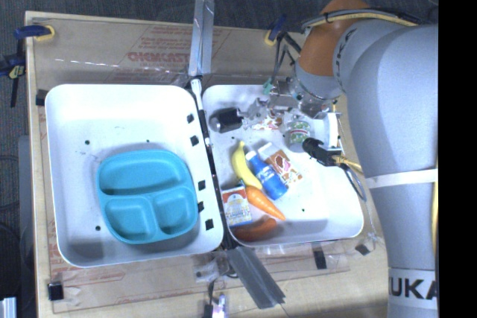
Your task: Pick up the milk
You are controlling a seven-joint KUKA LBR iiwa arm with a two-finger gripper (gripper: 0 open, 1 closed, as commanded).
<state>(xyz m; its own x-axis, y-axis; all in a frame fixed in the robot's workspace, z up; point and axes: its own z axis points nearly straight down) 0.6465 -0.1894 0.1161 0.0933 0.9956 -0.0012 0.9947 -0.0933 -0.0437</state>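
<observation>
A small white carton with a red top, which looks like the milk [237,206], lies in the right bin [339,212] near its front left corner. It lies between a banana [241,166] and a carrot [265,203]. A blue bottle with a white cap [265,173] lies slantwise just right of the banana. My gripper [277,114] hovers low over the far part of the right bin, well behind the carton and apart from it. Nothing shows between its tips.
A brown snack packet [286,166] lies beside the bottle and a small green round item [298,135] lies just below the gripper. A reddish item [253,229] rests against the front wall. The left bin [74,123] holds a blue divided tray [145,194].
</observation>
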